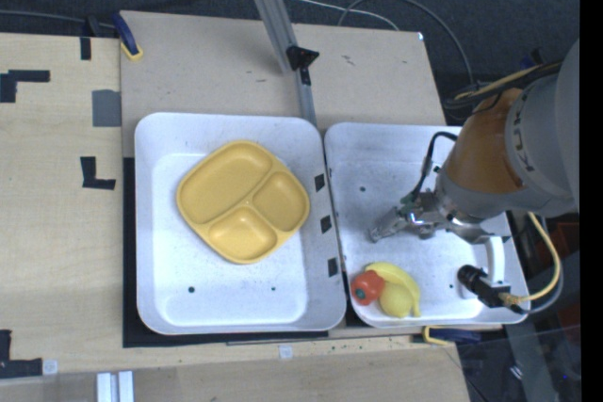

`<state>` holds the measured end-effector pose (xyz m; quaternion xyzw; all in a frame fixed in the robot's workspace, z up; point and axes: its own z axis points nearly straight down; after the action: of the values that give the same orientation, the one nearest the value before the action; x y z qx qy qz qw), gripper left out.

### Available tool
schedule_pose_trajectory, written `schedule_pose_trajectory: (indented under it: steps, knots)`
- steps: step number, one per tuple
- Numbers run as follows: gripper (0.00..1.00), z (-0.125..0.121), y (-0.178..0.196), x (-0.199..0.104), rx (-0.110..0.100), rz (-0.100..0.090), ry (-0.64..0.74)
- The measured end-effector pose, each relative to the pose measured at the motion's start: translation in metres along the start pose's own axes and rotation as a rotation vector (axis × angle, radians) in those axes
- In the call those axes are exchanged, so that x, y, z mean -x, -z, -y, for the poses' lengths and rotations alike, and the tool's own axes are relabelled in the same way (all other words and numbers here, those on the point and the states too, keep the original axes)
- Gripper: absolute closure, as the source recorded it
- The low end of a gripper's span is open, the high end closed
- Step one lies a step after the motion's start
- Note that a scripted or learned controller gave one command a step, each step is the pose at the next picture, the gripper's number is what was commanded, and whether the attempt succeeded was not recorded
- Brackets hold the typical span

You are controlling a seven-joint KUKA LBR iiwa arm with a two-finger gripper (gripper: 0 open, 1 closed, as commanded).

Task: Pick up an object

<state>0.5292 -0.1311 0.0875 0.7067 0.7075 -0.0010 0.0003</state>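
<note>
The pincer (pixel 384 227), its state impossible to tell, is being held at eleven o'clock from the red and yellow plastic fruit (pixel 386 289); centring overhead is being advised.

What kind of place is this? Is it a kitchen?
Probably a robot lab, not a kitchen: a robot arm reaches over two white bins on a workbench, with a yellow divided plate and toy-like fruit for practice.

The arm (pixel 528 146) runs off the right edge, covering the right bin's (pixel 377 155) far corner; end effector (pixel 386 226) fingers too small to read.
</note>
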Motion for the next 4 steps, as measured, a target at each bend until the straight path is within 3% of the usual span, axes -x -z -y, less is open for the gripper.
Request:
schedule_pose_trajectory:
  steps: [1,4]
  knots:
    - [1.0,0.0,0.012,-0.001,-0.001,-0.002,0.001]
    - [1.0,0.012,0.172,0.006,0.007,0.0,0.001]
